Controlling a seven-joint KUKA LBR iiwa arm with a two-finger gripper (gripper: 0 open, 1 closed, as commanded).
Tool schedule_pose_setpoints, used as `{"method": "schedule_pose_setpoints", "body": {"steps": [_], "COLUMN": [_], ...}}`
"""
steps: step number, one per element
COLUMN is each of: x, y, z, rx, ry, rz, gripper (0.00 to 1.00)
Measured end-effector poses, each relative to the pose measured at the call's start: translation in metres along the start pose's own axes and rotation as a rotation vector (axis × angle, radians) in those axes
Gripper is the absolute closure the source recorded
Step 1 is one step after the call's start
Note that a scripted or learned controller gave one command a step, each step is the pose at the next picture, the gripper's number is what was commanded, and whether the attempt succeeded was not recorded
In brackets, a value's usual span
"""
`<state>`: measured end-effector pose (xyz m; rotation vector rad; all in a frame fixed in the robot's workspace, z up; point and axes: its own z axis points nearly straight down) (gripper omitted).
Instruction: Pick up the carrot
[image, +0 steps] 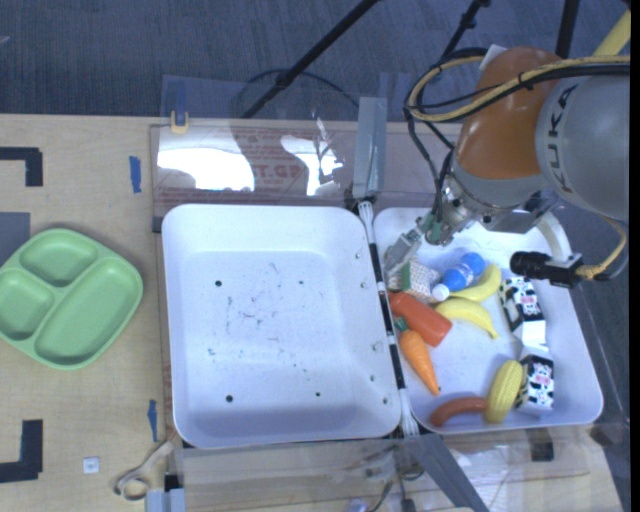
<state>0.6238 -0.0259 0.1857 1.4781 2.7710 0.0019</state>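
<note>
The carrot (420, 360) is seen lying in the right bin (575, 345), against its left wall and just below a red pepper (422, 316). The gripper (437, 229) is poised above the pepper, nothing seen in it; the pick is judged not yet made.

Bright, even light; glare on the clear panel (250, 160) (slightly soft focus).

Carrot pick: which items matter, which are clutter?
Job:
orange tapered carrot
gripper
right white bin

Clutter:
yellow bananas
blue bottle
red sausage
red-orange pepper
green divided plate
left white bin
</note>
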Motion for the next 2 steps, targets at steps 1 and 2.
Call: {"method": "schedule_pose_setpoints", "body": {"steps": [1,2], "x": [-0.043,0.001], "y": [0.024,0.007], "z": [-0.001,0.0], "rx": [-0.003,-0.002], "ry": [-0.004,-0.001], "rz": [-0.068,-0.107], "gripper": [0.0,0.0]}}
